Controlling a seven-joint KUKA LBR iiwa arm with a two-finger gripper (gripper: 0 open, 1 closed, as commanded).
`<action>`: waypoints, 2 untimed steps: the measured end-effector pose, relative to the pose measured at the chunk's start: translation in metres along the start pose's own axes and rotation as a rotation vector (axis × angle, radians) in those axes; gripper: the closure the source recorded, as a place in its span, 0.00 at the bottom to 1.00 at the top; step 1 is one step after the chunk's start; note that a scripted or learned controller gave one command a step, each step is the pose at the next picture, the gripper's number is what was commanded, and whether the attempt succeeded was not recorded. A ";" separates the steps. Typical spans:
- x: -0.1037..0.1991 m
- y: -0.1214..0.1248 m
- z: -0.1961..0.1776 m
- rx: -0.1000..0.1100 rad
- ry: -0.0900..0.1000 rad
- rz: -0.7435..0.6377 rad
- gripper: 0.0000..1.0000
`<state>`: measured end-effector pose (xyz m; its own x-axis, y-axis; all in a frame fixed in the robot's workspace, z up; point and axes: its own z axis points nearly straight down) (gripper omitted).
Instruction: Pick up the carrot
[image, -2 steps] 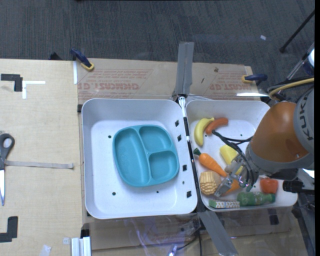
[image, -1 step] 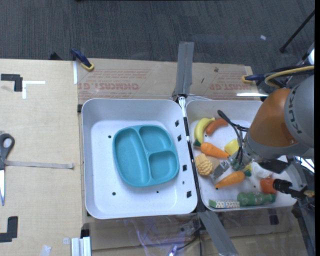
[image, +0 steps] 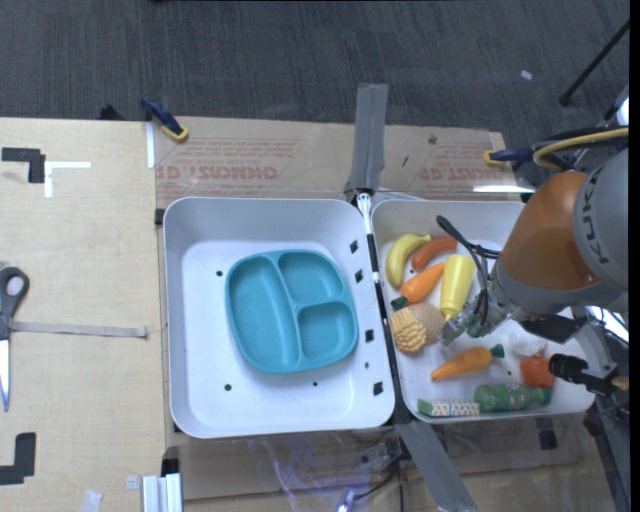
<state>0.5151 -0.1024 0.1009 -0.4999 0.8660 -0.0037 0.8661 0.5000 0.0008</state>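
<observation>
- Two white bins sit side by side on the tabletop (image: 80, 260): the left bin (image: 190, 400) holds one teal divided plate (image: 292, 310) with three compartments, and the right bin (image: 570, 405) holds the toy food.
- Two carrots show in the right bin. One carrot (image: 466, 362) lies near the bin's front, tilted, its green top toward the right; the other, upper carrot (image: 422, 283) lies between the banana and the yellow bottle.
- One each of the rest: a yellow banana (image: 400, 256) near the bin's left wall, a red-orange pepper-like piece (image: 432, 250) just beside it, a yellow bottle (image: 455, 283), a corn cob (image: 415, 327), a red tomato-like piece (image: 537, 370) at the right, and a green vegetable (image: 510, 397) along the front wall with a small white-and-green strip (image: 450, 407) beside it.
- The arm (image: 545, 245), grey with an orange band, reaches in from the right over the right bin; the jaws (image: 462, 328) hang just beside the corn cob and above the front carrot. Whether they are spread or pressed together cannot be told.
- The tabletop is light wood at left, with cardboard (image: 250, 160) under the bins' far side; the floor beyond is dark carpet.
- One pair of scissors (image: 10, 300) lies at the far left edge; two blue-and-yellow clamps (image: 165, 117) grip the cardboard's far edge.
- The arm's bulk covers the right bin's far right corner.
</observation>
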 end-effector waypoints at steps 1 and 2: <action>0.000 0.000 0.000 0.000 0.000 0.000 0.00; 0.020 -0.030 0.009 0.001 0.002 0.157 0.00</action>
<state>0.4787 -0.1000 0.0919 -0.3588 0.9334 -0.0014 0.9334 0.3588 0.0007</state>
